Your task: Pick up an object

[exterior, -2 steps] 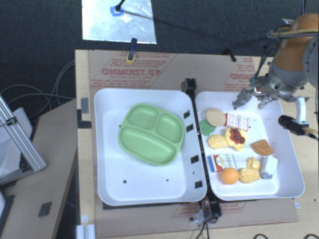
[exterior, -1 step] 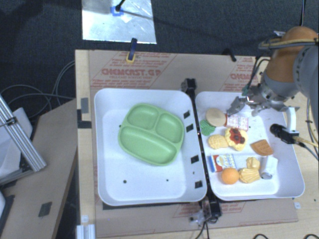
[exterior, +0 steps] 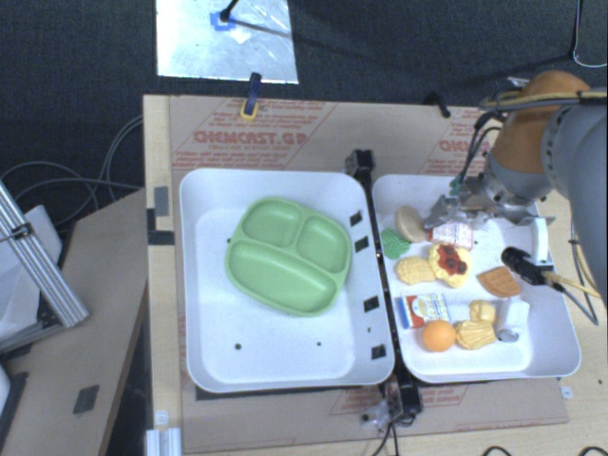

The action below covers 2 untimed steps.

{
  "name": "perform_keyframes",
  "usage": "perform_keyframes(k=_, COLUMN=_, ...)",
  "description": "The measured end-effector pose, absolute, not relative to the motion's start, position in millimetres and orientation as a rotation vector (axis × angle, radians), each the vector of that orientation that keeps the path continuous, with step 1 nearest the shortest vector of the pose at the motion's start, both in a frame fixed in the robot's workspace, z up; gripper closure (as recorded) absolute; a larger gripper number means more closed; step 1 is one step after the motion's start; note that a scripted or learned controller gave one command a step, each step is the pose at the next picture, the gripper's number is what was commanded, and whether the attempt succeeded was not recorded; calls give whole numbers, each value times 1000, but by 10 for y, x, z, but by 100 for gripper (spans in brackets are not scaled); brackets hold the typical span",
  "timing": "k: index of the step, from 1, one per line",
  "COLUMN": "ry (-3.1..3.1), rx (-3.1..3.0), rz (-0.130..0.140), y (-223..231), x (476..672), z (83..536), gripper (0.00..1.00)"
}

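Note:
The right bin holds several toy foods. Among them are a beige rounded piece, a green piece, a yellow cracker, a red and yellow piece, a brown pastry, a small white carton, an orange, yellow lumps and a small pale can. My gripper hangs low over the bin's back half, just above the red and yellow piece and right of the beige piece. A pale, pinkish shape sits right under it; I cannot tell whether anything is held.
A green divided plate lies in the left bin. The black-clipped divider runs between the bins. The grey arm comes in over the right bin's back right corner. Cardboard lies behind the bins.

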<state>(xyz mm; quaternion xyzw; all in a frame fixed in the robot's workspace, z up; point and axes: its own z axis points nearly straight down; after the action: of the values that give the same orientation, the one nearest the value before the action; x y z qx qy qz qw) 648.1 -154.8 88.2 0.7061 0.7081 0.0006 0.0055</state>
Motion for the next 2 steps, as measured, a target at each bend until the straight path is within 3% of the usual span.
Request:
perform_keyframes(k=1, ry=2213, rx=2204, rz=25, y=-1518, x=6533, z=1054, gripper=100)
perform_keyframes(k=2, ry=2220, rx=2216, rz=4, y=-1601, x=6535, z=1535, gripper=100)
